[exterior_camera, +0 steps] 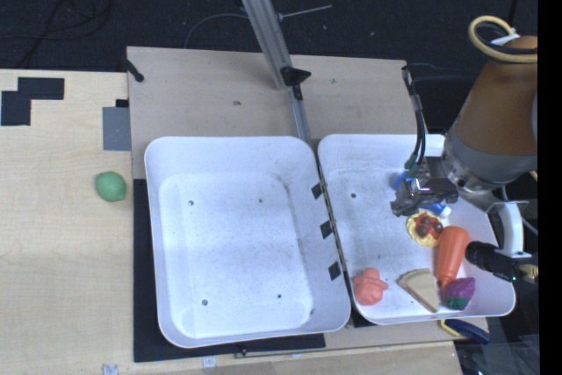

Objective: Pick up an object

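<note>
In the right bin (364, 167) lie several toy items: a yellow and red round piece (425, 227), an orange carrot (450, 252), a purple piece (459, 290), a tan wedge (420, 286) and a pink lump (370, 285). My gripper (416, 196) hangs low over the bin's right half, just above and left of the yellow piece. A blue object (407, 183) shows at the gripper's tip. Whether it sits between the fingers is hidden by the wrist.
The left bin (176, 162) lies beside the right one. A green ball (111, 186) rests on the bench left of the bins. A metal rail (263, 18) slants up from between the bins at the back.
</note>
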`<state>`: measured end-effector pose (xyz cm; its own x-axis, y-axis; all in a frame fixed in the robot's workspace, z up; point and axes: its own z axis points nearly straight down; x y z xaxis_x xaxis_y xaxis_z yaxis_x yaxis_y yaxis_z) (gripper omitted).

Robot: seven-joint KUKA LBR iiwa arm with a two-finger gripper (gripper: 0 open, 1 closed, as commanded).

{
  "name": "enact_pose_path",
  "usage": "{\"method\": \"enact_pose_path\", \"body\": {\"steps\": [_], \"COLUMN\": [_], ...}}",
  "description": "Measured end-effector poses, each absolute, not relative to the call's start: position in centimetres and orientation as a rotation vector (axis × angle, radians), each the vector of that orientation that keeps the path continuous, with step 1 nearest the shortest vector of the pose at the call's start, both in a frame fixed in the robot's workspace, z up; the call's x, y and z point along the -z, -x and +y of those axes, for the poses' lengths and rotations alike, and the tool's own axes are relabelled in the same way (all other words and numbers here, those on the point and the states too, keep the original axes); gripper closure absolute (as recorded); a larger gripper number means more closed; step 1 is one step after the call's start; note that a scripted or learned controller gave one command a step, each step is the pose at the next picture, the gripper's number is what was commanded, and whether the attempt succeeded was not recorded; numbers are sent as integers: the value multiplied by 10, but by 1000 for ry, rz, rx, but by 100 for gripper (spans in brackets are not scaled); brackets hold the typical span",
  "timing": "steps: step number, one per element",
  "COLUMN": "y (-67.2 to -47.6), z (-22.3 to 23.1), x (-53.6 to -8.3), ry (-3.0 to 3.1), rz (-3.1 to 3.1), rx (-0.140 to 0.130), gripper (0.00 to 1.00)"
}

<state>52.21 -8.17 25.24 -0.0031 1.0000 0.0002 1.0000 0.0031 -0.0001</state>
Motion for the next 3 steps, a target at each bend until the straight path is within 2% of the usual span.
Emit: {"method": "enact_pose_path", "body": {"steps": [2, 3], "y": [-523, -541], "z": [27, 70], "x": [-231, -230], "ry": [2217, 2219], "rz": [-2224, -2223], "rx": [-1, -2], "gripper": [100, 100]}}
